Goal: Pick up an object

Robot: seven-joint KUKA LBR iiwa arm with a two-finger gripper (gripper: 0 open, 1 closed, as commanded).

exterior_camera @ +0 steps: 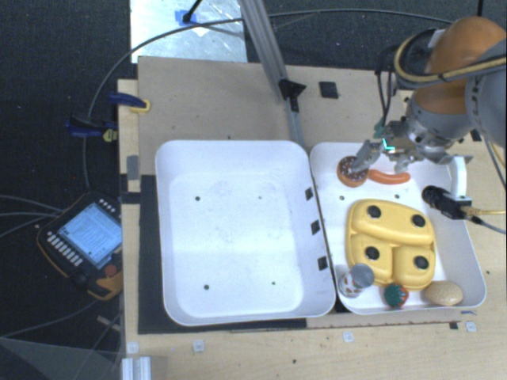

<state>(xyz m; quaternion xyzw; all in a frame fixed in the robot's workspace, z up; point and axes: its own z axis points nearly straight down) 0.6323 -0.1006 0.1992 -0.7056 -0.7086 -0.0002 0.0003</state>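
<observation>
— Orange, that sausage-shaped piece (388,177): is that what you're going for?

— I think so. From where I sit, the end effector (383,153) hangs over the far end of the right bin (475,267), and the orange piece lies just below it, almost under the fingers, with its long axis running across the bin, side to side. The brown ring-shaped thing (352,171) sits just to the left of the end effector, touching or nearly touching one finger.

— Open or closed?

— The two fingers look spread, one slanting down toward the ring and one toward the orange piece, and I see nothing held between them. So: open and empty, as far as I can judge.

— And the rest?

— The yellow moulded block (391,241) is nearer me than the end effector, well clear of it. My guess is the coming move turns on dropping straight down and closing across the orange piece's short width, not along its length.
</observation>
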